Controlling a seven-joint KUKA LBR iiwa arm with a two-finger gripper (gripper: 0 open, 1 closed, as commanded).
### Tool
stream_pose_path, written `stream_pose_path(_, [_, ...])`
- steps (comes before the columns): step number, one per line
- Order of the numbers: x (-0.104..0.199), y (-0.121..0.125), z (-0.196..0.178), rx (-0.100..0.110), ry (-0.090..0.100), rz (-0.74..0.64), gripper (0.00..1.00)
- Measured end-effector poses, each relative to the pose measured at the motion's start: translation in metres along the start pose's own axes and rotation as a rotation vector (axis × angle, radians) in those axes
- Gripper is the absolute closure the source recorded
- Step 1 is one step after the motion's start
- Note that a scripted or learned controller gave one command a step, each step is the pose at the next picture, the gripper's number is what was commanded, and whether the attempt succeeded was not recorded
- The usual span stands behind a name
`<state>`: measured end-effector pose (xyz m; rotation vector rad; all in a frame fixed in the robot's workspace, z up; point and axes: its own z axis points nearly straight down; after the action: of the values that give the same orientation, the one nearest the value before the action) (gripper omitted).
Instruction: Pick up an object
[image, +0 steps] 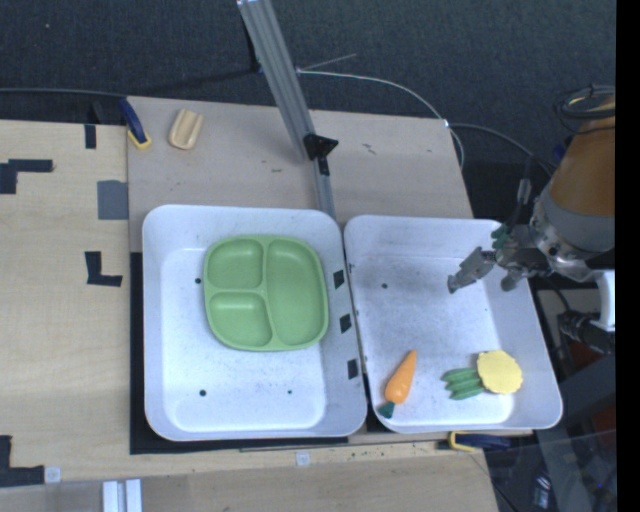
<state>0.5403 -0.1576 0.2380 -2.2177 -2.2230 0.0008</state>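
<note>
An orange carrot toy (401, 376) lies near the front edge of the right bin (420, 245). To its right sits a yellow toy with green leaves (487, 375), close to the bin's front right corner. My gripper (486, 269) hangs over the right bin's back right part, well above and apart from both toys. Its two fingers are spread and nothing is between them. The orange band of the arm (585, 170) rises at the right edge of the view.
A green divided plate (266, 291) lies in the left bin (170, 400). A slanted metal pole (288, 85) stands behind the bins. A small tan block (185, 129) and a blue-yellow item (134, 124) rest on the bench at the back left.
</note>
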Motion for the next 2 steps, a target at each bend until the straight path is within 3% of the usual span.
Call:
stream_pose_path(1, [0.000, 0.000, 0.000, 0.000, 0.000, 0.000, 0.00])
stream_pose_path(2, [0.004, -0.005, 0.045, 0.005, 0.000, 0.001, 0.00])
